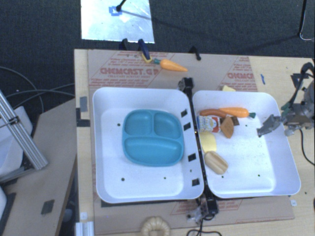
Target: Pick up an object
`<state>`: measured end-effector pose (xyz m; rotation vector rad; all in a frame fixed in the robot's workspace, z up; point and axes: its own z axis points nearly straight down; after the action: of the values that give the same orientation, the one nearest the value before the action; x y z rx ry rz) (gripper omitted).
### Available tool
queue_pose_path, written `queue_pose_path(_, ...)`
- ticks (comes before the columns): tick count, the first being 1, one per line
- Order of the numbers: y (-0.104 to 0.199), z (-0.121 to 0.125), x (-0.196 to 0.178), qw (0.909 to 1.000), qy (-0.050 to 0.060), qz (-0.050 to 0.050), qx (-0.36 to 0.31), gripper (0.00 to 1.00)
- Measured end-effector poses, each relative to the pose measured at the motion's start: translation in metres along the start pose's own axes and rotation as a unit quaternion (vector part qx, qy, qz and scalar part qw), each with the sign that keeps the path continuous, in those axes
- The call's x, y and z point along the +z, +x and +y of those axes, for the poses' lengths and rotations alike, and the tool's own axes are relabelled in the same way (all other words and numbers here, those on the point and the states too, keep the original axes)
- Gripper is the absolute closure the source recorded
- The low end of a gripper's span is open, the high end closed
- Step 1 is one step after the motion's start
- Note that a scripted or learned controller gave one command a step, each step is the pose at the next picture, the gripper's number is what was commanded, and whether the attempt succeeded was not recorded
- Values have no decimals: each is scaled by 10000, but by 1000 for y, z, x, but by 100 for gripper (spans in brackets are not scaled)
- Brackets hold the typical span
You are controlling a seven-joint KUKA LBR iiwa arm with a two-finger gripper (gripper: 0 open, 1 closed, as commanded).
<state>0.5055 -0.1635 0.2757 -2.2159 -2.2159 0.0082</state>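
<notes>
In the left white bin (106, 146) we see a sectioned blue plastic plate (151, 137). Against the right white bin's (275, 176) left wall, a tan bread-shaped toy (216, 162) looks light, stiff and easy to pinch across its width. The hand (266, 127) hovers at the right edge, grasping nothing; its spread we cannot tell.

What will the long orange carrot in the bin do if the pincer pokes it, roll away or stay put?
The carrot looks round and tapered, so it would probably roll, likely curving. It lies across the top of the small carton, which may stop it on that side. It looks like smooth toy plastic, so likely light, stiff and a bit slippery for the pincer.
</notes>
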Motion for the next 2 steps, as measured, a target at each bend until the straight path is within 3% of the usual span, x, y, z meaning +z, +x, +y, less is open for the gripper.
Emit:
queue_pose_path(1,0,2,-6,10000,-54,-12,-17,0)
queue_pose_path(2,11,5,45,10000,-35,-4,-10,0)
